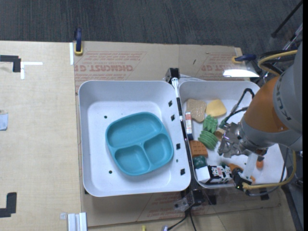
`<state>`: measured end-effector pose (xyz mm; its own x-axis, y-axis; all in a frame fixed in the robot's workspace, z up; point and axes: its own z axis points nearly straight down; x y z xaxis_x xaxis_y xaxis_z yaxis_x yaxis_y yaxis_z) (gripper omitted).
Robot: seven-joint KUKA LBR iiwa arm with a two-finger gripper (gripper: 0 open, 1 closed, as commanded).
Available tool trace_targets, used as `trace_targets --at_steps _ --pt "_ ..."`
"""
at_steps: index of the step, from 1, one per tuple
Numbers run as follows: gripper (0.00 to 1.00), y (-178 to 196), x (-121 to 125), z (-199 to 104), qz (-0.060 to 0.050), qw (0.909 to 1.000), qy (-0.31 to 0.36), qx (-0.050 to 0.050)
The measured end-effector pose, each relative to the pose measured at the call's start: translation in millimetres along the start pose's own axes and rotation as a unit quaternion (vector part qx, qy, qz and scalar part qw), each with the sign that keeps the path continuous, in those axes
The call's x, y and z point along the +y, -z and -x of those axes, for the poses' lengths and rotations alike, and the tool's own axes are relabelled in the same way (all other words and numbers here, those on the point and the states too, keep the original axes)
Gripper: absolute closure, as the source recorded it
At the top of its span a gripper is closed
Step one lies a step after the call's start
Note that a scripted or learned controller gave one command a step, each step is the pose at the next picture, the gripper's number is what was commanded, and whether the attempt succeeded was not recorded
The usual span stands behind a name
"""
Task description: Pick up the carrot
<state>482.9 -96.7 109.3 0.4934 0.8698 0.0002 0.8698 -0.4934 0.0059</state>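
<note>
We see two white bins (pixel 86 129) on a pale wood surface (pixel 33 143) with brown cardboard, a teal divided plate (pixel 139 143), green toy vegetables (pixel 209 131), a yellow piece (pixel 216 108), and the grey arm's (pixel 288 100) orange band.

Carrot (pixel 234 167) mostly hidden under arm (pixel 269 114); end effector (pixel 230 147) fingers unclear; arm cut off at right edge

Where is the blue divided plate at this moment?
The blue divided plate lies in the left bin in the camera view, roughly at its centre, across the divider from the right bin where the arm works.
</note>
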Motion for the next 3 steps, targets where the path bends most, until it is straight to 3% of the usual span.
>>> trace_targets --at_steps 1,2,3 --pt "1.00 -18.8 3.0 18.2 -0.006 0.9921 0.125 0.000" --pt "0.00 -18.7 3.2 18.3 -0.006 0.9921 0.125 0.000" --pt "0.00 15.3 80.2 29.1 -0.003 0.9773 0.212 -0.001"
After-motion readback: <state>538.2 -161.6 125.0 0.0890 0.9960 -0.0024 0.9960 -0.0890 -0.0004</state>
